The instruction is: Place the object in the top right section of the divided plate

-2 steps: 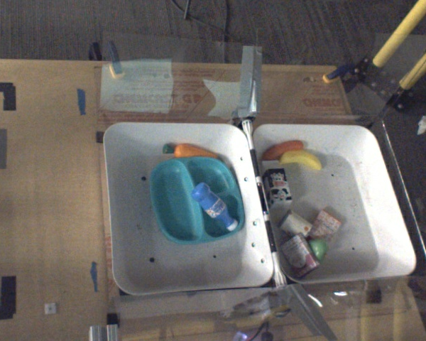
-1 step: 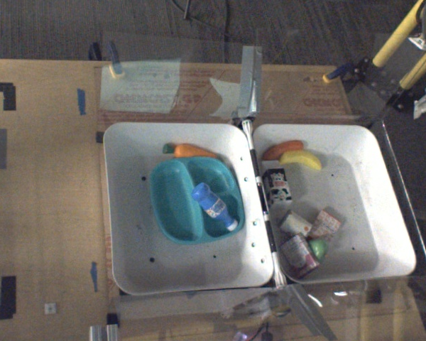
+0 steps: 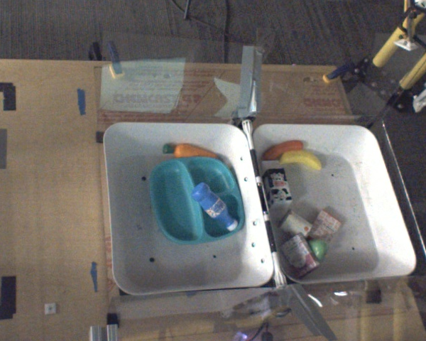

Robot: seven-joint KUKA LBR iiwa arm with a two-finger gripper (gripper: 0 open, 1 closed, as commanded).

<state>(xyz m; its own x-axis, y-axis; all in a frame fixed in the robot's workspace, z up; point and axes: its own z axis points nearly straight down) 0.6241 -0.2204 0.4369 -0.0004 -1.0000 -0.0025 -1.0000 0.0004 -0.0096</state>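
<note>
- Viewing the small clear plastic bottle with blue label lying across the teal divided plastic plate; I judge it light, slippery, best pinched mid-body.
- Pincer state: I cannot tell.

2 white bins sit side by side on the bench; the left bin holds a teal divided plate near its middle, with a blue bottle lying tilted across the plate's right sections; a carrot lies by the plate's far rim; the right bin holds a red pepper and a banana at its far left corner, a black-and-white carton by its left wall, and small cartons with a green ball toward its near left.
</note>
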